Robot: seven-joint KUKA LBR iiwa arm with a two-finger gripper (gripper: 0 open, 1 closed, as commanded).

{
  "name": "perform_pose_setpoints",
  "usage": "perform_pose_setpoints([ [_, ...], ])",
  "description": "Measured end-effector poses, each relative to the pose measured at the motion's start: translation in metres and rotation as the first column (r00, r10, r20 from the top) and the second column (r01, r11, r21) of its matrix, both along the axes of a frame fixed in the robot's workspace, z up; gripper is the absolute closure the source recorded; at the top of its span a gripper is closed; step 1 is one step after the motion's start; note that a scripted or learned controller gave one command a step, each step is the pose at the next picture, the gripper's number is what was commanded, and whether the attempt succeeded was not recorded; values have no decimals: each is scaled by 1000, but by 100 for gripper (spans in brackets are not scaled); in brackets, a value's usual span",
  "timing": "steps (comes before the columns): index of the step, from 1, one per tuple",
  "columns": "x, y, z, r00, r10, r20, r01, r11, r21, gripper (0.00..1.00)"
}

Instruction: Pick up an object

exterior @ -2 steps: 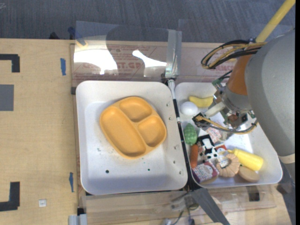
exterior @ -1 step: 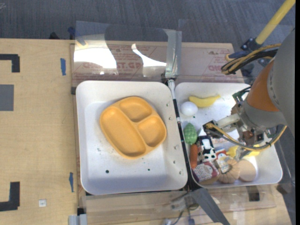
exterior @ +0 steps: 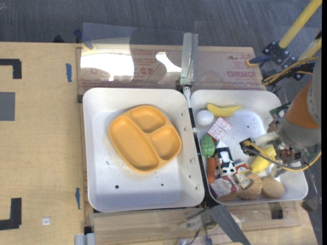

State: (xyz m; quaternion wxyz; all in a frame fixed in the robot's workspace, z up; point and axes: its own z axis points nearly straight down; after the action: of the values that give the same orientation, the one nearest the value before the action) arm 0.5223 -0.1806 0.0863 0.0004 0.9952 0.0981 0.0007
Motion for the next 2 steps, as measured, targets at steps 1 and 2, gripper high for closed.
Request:
perform_pose_setpoints([
  [1,1,2,11,1000,3,1,-3,1000,2,100],
  [2,-26,78,4,1000,6,8,-6,1000,1,100],
])
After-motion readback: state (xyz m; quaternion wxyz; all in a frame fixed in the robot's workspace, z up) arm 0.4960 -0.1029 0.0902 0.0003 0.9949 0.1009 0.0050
